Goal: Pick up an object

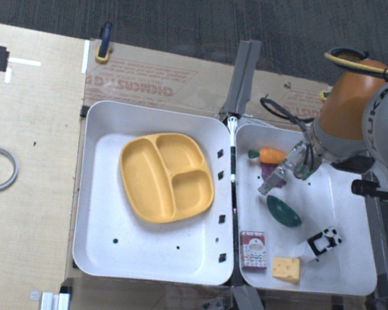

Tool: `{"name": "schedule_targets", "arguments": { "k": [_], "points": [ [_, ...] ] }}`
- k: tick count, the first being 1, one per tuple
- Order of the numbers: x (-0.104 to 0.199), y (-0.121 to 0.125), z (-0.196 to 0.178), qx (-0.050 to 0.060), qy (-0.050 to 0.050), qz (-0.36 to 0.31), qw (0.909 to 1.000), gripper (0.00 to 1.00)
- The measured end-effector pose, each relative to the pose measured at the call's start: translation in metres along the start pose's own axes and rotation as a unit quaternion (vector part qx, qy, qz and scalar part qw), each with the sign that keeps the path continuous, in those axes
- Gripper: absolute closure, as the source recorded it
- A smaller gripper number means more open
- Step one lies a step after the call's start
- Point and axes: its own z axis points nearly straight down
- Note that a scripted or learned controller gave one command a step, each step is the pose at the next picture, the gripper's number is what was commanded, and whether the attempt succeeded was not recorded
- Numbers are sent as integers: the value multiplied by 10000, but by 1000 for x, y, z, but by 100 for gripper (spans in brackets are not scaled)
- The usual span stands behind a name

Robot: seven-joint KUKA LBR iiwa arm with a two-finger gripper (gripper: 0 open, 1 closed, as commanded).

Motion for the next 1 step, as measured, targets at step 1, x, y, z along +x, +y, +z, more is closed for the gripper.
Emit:
{"name": "schedule_targets", "arguments": {
  "k": [1],
  "points": [
    [-3,2,-11,-39,-109,-14,9999,100]
  ]
}}
